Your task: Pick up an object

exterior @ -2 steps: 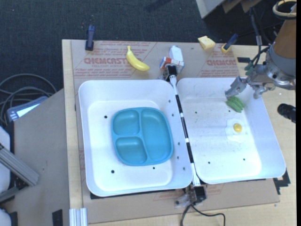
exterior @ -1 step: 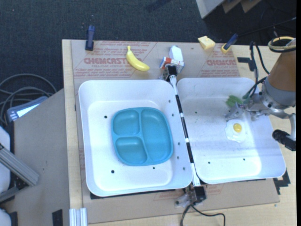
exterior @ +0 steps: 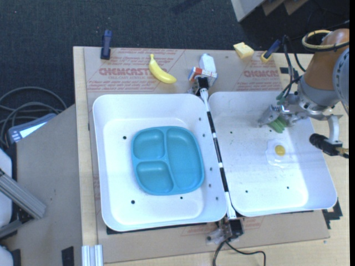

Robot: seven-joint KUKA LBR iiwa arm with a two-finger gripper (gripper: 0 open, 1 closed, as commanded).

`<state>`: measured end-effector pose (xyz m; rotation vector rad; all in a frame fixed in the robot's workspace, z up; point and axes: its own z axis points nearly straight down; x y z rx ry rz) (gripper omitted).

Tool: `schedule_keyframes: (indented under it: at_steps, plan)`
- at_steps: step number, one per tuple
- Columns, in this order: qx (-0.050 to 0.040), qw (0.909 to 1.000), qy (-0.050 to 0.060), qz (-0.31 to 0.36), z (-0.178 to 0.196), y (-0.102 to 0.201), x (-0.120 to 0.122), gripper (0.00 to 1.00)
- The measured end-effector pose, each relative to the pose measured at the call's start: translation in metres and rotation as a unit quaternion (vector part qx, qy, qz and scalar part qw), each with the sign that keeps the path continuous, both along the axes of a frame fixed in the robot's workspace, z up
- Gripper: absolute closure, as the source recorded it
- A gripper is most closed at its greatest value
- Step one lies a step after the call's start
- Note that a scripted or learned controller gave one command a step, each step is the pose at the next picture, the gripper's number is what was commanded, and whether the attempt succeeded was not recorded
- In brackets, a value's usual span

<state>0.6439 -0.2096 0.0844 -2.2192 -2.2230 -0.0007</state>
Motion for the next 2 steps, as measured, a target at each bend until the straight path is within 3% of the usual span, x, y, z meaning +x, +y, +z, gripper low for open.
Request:
schedule_keyframes:
  at_steps: [1, 2]
  plan:
    - [-0.0014, 1.0, -0.001, 0.0, 0.012, -0.001, 0.001, 1.0]
    - [-0.0021, 1.0, -0.001, -0.001, 0.01, 0.047, 0.023, 1.0]
